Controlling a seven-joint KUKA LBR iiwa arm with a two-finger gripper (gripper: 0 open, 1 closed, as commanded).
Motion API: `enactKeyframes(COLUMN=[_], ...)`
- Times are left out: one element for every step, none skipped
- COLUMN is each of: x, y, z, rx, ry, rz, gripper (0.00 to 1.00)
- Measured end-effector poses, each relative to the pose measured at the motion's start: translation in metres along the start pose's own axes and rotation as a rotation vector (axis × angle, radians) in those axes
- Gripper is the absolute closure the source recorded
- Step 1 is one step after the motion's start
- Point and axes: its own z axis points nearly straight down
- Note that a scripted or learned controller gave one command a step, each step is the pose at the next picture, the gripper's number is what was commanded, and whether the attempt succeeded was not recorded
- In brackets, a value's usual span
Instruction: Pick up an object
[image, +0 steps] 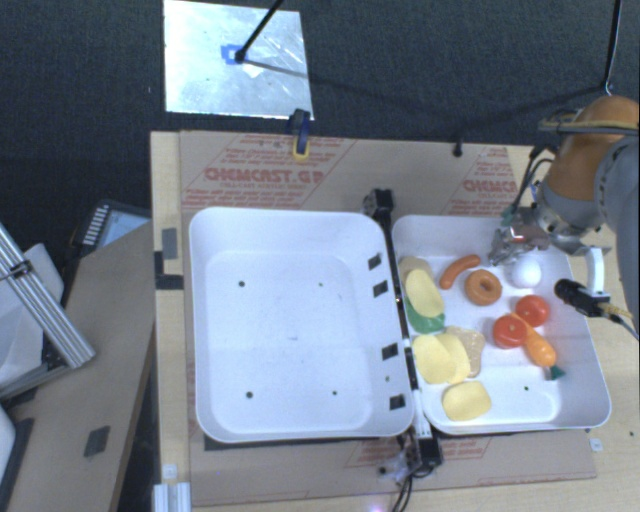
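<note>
I see the arm (590, 170) reaching in from the right, with the gripper (512, 243) low over the far edge of the right bin (580, 405). The jaws are too small and blurred for me to tell how far they are open, and I see nothing between them.

Just beside the gripper lies a white egg (526, 271). Near it are a sausage (460, 270) and a brown donut (484, 288). Two tomatoes (521, 320) sit close together, with a carrot (541, 350) touching the lower one. Toward the bin's left wall I make out a yellow corn cob (424, 294) over something green (428, 322), possibly a leaf, then pale yellow pieces (438, 357) and a lemon (466, 400) near the front. The left bin (215, 240) stands alongside, touching the right one.
</note>
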Motion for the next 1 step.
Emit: enactKeyframes(x=[0.0], y=[0.0], z=[0.0], rx=[0.0], ry=[0.0], rz=[0.0], gripper=[1.0])
